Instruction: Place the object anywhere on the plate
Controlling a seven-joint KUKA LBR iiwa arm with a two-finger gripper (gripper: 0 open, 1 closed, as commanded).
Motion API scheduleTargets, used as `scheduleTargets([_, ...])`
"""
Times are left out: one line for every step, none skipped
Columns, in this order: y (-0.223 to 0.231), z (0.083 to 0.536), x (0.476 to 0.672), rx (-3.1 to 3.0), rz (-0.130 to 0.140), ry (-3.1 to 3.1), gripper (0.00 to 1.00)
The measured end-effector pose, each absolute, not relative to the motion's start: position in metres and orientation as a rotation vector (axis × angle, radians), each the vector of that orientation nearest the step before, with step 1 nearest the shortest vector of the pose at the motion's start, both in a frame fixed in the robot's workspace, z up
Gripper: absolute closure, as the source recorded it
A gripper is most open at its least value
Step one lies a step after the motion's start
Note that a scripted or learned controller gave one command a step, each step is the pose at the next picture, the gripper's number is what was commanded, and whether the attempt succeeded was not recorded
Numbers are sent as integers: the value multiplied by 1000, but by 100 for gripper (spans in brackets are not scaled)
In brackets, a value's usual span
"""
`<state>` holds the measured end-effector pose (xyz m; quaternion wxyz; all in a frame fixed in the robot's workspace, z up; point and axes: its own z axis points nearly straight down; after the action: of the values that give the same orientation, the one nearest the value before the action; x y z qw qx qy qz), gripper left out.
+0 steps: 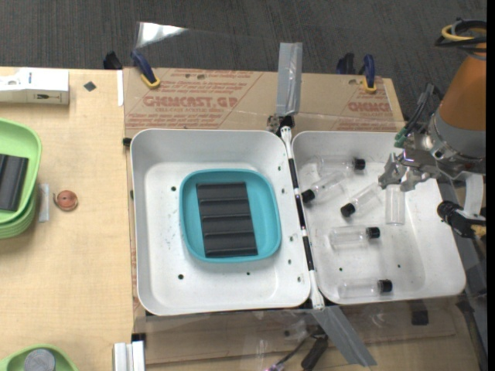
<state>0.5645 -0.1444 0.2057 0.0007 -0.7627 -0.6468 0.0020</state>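
Camera view: the grey two-finger gripper (402, 175) hovers over the far right of the right white bin (433, 284), and just below it hangs a clear plastic vial (395, 205). Whether it is pinched, I cannot tell, nor how wide the tool stands. More clear black-capped vials (352, 239) lie scattered in that bin. The teal square plate with its dark ribbed insert (230, 215) waits in the left white bin (155, 284). Best to lift straight, confirm the grasp, then cross the divider.
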Motion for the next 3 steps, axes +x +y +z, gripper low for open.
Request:
scheduleTargets([-105,187,515,-2175,4,-2263,100])
scheduleTargets([-36,200,499,-1964,3,-2450,100])
scheduleTargets([43,223,479,-1910,4,-2493,100])
